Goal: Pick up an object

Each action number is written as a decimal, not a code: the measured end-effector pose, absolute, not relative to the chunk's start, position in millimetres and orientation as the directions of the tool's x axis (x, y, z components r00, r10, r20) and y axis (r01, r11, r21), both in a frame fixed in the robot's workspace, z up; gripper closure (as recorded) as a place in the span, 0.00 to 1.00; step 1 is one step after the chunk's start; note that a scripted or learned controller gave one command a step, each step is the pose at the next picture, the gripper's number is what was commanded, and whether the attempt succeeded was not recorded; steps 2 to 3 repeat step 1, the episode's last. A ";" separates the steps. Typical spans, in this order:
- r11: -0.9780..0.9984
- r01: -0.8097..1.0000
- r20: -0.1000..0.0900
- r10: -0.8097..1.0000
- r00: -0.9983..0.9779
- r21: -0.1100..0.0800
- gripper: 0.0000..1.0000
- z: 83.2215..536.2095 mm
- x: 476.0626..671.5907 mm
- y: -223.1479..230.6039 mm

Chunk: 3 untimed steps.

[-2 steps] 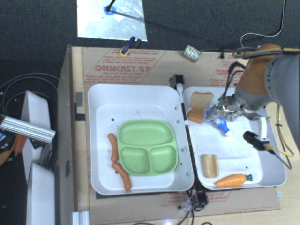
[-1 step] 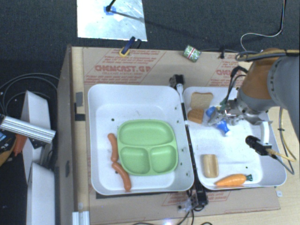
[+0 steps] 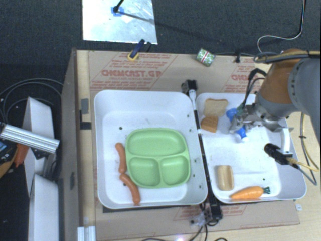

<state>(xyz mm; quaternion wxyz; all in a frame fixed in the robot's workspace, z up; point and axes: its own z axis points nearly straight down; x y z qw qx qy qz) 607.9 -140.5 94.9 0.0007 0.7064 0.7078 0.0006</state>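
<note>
Camera view: gripper [image 3: 239, 126] low in the right bin [image 3: 291, 185], beside toast [image 3: 213, 113]. It seems closed on a blue object [image 3: 231, 115], though that is unclear.

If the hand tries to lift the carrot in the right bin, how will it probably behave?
The carrot looks like a smooth toy, so it is probably stiff and light. Its round, tapered body may roll or slip between the fingers. It lies along the right bin's near wall, which could hinder a grasp from that side.
</note>
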 end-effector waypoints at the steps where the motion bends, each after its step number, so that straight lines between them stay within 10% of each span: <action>1: 0.005 1.000 0.001 1.000 -0.005 0.006 1.00 186.2 597.5 -65.1; 3: 0.005 1.000 0.001 1.000 -0.005 0.006 1.00 186.2 597.5 -65.1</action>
